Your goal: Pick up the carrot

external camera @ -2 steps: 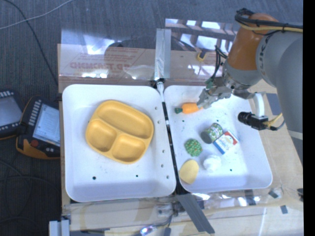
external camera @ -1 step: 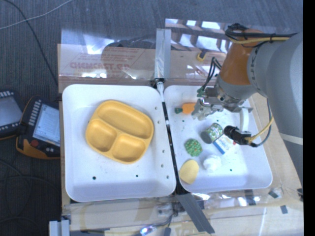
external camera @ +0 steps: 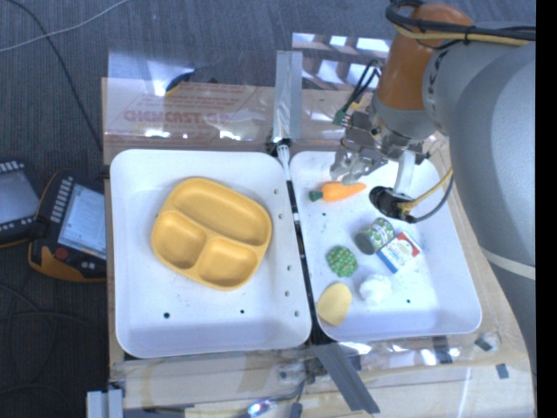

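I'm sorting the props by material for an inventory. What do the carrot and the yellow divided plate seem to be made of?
Carrot: probably moulded plastic toy food, with smooth, uniform orange and a flat green tip. Yellow divided plate: likely hard plastic, matte to slightly glossy, with one even colour and soft rounded compartment walls. Neither can be confirmed from the camera view alone.

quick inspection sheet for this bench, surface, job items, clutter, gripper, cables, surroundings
surface: two white bins side by side, left bin, right bin
job's things: carrot lying at the back of the right bin
clutter: yellow divided plate in left bin; green ball, small can, carton, white lump, yellow piece in right bin
grippers: gripper just above the carrot
cables: black cable on the floor
surroundings: handheld pendant left of the bins
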You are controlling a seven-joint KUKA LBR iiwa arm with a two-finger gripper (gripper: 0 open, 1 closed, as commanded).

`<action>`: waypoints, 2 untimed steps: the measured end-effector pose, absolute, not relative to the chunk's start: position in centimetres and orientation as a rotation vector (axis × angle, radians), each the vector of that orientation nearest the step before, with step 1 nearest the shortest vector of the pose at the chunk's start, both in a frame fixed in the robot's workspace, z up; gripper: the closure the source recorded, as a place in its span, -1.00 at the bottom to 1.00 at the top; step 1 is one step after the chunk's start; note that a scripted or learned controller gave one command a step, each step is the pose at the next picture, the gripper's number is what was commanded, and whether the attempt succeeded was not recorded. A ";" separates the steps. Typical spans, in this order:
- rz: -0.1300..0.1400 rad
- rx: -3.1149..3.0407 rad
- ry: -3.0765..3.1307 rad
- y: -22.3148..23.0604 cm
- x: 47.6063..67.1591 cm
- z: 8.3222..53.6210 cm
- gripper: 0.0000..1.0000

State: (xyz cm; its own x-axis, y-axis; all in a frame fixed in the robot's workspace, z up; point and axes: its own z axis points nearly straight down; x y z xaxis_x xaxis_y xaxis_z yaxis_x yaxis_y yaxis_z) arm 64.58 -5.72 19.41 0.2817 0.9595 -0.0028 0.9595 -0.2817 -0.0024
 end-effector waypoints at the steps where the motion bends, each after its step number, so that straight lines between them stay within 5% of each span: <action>1: -0.001 -2.691 -1.624 -12.7 62.4 9.4 -1.00; 2: 0.008 -2.819 -1.390 -17.8 63.9 19.4 -1.00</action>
